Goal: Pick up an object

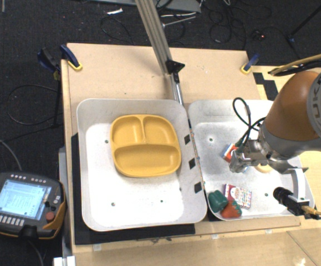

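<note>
1. The claw (239,162) hangs low over the right bin (215,121), pointing down near that bin's middle. Whether it is spread or pressed together I cannot tell; the wrist hides the tips from this slanted overhead view.
2. A small red and white object (228,152) sits just beside the claw on its left, touching or nearly so. It looks like the likeliest target, though nothing shows it gripped. A pale object (263,168) peeks out on the claw's other side, mostly covered by the wrist.
3. The arm (301,115) comes in from the right, its orange band bulking over the bin's right half, with a black cable looping above the wrist. That steep posture suits a straight-down pick.
4. Other candidates cluster in the right bin's near corner: a green piece (217,199), a red piece (232,210) touching it, and a printed pink and white packet (239,195) just beside them. Crowded against the wall, they would probably be harder to take cleanly.
5. The left bin (93,165) holds a yellow divided plate (146,146), lying flat and well apart from the claw; its broad shape seems a poor fit for two fingers.
6. Both bins lie side by side on the tabletop (116,71), keeping everything within the arm's reach. No pick appears finished yet.
</note>
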`<state>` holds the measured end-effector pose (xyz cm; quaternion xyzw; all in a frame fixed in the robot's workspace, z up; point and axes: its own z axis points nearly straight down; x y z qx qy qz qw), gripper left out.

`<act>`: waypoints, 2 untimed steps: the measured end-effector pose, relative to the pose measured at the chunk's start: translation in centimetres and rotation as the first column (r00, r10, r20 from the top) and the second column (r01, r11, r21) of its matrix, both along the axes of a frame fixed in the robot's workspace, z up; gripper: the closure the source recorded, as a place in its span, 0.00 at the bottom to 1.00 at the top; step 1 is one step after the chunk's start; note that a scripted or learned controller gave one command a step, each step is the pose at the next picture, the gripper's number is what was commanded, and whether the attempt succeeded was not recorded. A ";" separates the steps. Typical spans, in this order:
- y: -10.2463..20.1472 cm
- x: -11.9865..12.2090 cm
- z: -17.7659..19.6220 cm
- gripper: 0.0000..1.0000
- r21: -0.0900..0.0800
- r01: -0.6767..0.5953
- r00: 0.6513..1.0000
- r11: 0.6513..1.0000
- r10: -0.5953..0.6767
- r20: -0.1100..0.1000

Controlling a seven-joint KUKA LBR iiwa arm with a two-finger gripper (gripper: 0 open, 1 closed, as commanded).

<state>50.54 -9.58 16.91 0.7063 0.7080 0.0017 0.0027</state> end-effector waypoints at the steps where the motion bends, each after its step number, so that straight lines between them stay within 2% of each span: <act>1: -0.8 0.8 5.6 1.00 -0.001 0.000 1.000 1.000 0.000 0.000; 2: -0.7 0.8 3.4 1.00 0.001 0.002 1.000 1.000 -0.002 -0.009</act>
